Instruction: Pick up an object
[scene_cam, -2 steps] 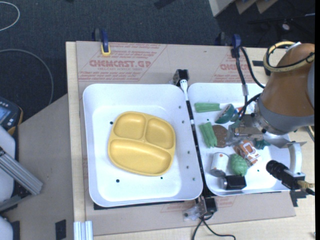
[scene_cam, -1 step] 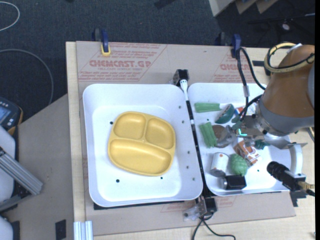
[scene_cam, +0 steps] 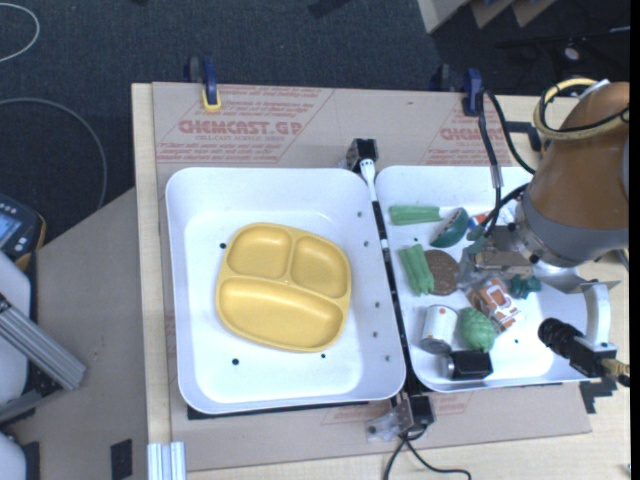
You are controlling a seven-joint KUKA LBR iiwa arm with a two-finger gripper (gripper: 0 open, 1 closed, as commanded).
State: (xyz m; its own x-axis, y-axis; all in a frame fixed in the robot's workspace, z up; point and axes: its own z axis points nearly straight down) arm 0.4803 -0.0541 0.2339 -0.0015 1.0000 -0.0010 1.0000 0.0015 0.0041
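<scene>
Camera view: gripper [scene_cam: 492,260] low in the right bin [scene_cam: 520,373], over the clutter; whether it is released or clenched cannot be told. Packet [scene_cam: 494,303] just below it, brown disc [scene_cam: 442,268] beside. Risk: items crowd together, so closing may nudge neighbours or catch nothing.

Yellow tray [scene_cam: 283,288] in white bin [scene_cam: 190,298]; green ball [scene_cam: 477,329]; orange-banded grey arm [scene_cam: 585,183]

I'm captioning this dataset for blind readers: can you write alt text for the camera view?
A grey and orange robot arm reaches over the right white bin, crowded with small objects, among them a green leafy toy and a black block. The left white bin holds a yellow divided plate.
</scene>
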